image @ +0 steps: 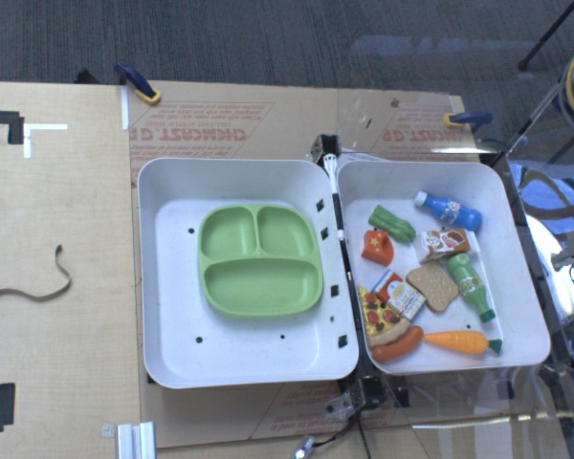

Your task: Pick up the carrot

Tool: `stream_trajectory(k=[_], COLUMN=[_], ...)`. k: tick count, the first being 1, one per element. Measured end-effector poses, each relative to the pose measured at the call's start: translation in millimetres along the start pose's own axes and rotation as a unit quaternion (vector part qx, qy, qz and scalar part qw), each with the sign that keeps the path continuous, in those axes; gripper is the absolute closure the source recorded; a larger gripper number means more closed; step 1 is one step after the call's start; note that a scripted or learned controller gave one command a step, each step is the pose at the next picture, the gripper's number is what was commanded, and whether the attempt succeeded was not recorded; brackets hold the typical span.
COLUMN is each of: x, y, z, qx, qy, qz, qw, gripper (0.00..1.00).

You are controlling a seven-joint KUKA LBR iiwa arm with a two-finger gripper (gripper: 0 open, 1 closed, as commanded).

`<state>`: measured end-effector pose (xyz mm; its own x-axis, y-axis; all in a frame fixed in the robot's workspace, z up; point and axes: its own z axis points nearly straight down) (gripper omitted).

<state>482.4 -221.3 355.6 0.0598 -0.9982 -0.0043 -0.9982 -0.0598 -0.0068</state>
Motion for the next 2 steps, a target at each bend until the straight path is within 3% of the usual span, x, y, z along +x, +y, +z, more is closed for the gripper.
stream_trajectory(k=[1,2], x=[0.0,-14.7], y=[0.0,-3.1], z=[0.0,104.9], qx=[0.0,-0.003], qy=[0.0,0.001], qz=[0.0,0.226], qw=[1.0,0.9742], gripper=[0.0,0.0])
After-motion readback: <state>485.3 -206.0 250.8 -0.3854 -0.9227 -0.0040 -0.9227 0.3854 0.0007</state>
